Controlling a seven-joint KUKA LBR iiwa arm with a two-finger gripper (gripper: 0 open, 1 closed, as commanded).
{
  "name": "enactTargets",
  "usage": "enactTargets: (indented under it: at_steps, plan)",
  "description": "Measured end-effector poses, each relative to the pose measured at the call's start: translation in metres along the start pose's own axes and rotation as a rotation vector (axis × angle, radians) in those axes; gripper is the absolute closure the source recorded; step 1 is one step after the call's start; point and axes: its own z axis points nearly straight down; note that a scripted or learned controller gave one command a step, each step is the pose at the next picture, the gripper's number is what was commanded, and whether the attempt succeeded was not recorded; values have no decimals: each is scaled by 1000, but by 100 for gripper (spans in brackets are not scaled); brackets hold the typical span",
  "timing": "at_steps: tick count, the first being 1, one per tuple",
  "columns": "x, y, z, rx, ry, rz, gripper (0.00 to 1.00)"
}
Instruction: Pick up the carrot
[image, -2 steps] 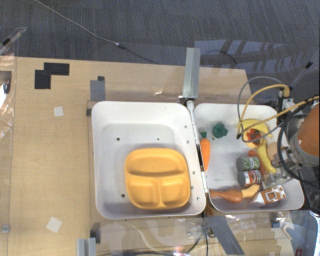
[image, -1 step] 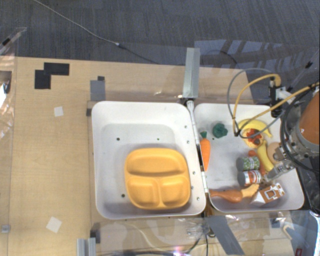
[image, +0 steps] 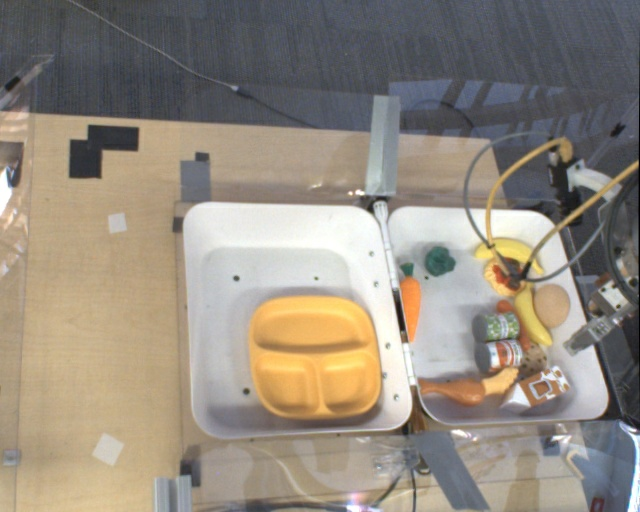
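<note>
Carrot (image: 409, 303) lies along the right bin's (image: 590, 395) left wall; gripper (image: 592, 330) state unclear, perhaps open.

Carrot (image: 409, 303) against bin wall (image: 385, 290); right side open.

Bench (image: 90, 330); two white bins (image: 215, 300)

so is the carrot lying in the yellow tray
No, the carrot lies in the right bin against its left wall, while the yellow tray sits in the left bin.
</note>
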Motion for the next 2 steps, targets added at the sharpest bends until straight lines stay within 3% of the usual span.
enactTargets:
  at_steps: [1,2]
  plan:
    - [5,4,-18,-1,-5,-324,100]
    - [21,-10,61,-1,-8,-712,100]
